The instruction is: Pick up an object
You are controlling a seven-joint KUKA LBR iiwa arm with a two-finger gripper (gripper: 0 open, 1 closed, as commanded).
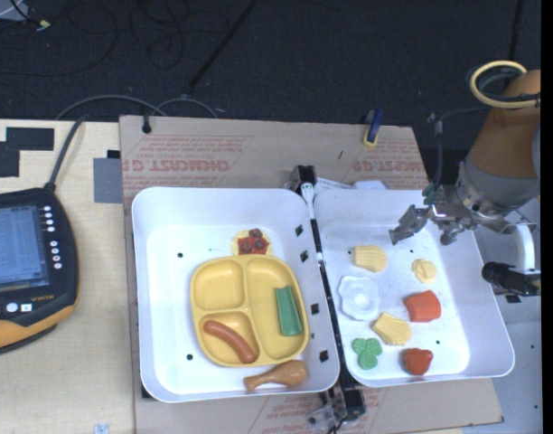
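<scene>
**Camera view: end effector above the right bin, nothing held**

Camera view puts the arm (507,143) at your right, grey with an orange upper section, reaching in over the right bin (480,328). You can see its end effector (425,226) hovering above the upper part of that bin, its two dark fingers (406,226) spread apart with nothing between them.

Below it in the right bin you have the toy foods. A yellow corn piece (370,259) lies near the bin's left side, and a small yellow piece (425,269) sits to its right, just below the end effector. A white fried egg (358,297) lies under the corn. A red-orange block (423,306) sits right of the egg, a yellow wedge (392,329) below between them, a green broccoli-like piece (367,352) at the lower left and a red piece (417,361) at the lower right.

In the left bin (159,242) you see a yellow divided plate (218,287) carrying a sausage (229,340) and a green stick (287,310). A small red-topped item (252,240) rests just above the plate, and a drumstick (276,375) lies just below it.

On the desk (42,369) at your far left sits the control pendant (23,265).
</scene>
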